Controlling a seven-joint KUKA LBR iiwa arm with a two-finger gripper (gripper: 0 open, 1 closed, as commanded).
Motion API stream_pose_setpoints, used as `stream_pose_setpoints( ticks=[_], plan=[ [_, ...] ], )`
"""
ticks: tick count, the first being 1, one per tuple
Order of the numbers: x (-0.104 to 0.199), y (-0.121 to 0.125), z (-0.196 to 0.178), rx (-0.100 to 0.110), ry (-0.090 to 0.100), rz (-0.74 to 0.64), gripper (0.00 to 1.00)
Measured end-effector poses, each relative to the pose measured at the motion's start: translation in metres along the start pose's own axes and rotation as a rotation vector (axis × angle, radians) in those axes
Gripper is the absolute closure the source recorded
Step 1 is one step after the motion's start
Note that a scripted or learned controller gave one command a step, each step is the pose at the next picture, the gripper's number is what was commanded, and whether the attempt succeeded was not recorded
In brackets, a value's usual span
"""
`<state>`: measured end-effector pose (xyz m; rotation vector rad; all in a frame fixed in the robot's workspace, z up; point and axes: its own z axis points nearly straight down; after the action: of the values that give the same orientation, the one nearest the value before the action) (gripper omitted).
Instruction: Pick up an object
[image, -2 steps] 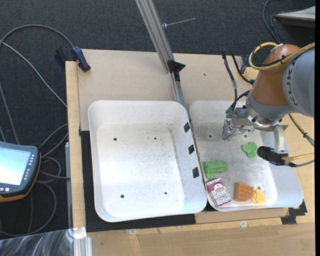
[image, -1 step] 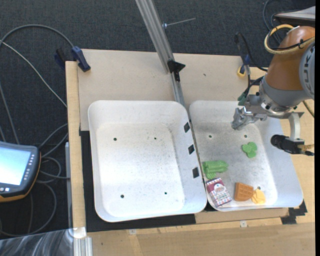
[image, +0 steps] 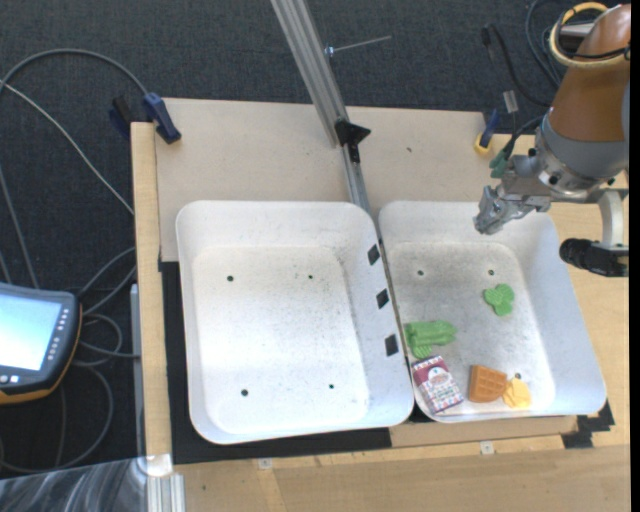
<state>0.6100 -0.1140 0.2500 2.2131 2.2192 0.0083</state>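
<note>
The right bin (image: 560, 300) holds several small items. A green lump (image: 499, 298) lies toward its right side, and a larger green leafy piece (image: 430, 335) sits near the divider. Along the front wall are a red-and-white packet (image: 437, 385), an orange wedge (image: 487, 383) and a yellow piece (image: 517, 393). My gripper (image: 491, 217) hangs over the bin's far rim, well above and behind the green lump, with nothing visible between its fingers.
The left bin (image: 200, 300) lies beside the right one. A slanted metal pole (image: 320, 90) runs down to the divider between the bins. Blue clamps (image: 160, 115) sit at the bench's far corners. A tablet (image: 30, 335) rests off the bench at left.
</note>
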Motion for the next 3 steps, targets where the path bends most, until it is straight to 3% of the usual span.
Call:
stream_pose_setpoints(
  ticks=[1,3],
  plan=[
    [0.000,0.001,-0.005,0.005,0.001,0.001,1.00],
    [0.091,-0.026,0.010,0.012,0.004,-0.003,1.00]
  ],
)
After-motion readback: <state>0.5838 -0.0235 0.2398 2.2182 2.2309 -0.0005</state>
